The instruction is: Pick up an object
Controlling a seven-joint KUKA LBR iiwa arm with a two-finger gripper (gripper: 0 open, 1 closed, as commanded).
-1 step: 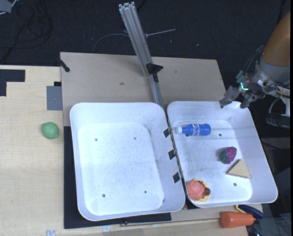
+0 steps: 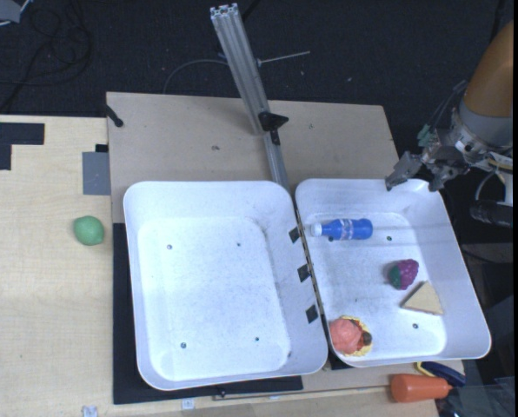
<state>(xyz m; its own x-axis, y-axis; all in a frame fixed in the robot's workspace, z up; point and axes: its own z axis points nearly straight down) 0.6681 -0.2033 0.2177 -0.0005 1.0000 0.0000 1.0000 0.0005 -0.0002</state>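
Gripper (image 2: pixel 418 174) hangs over the right bin's (image 2: pixel 468 320) far rim, fingers spread, holding nothing. Best bet: drop squarely over the blue bottle (image 2: pixel 346 228), just below.

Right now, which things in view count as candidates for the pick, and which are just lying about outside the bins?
Candidates, all in the right bin:
blue bottle
purple object
tan wedge
red and yellow object
The gripper hovers over that bin's far rim.

Lying about:
green ball, on the bench left of the left bin
orange object, in front of the right bin
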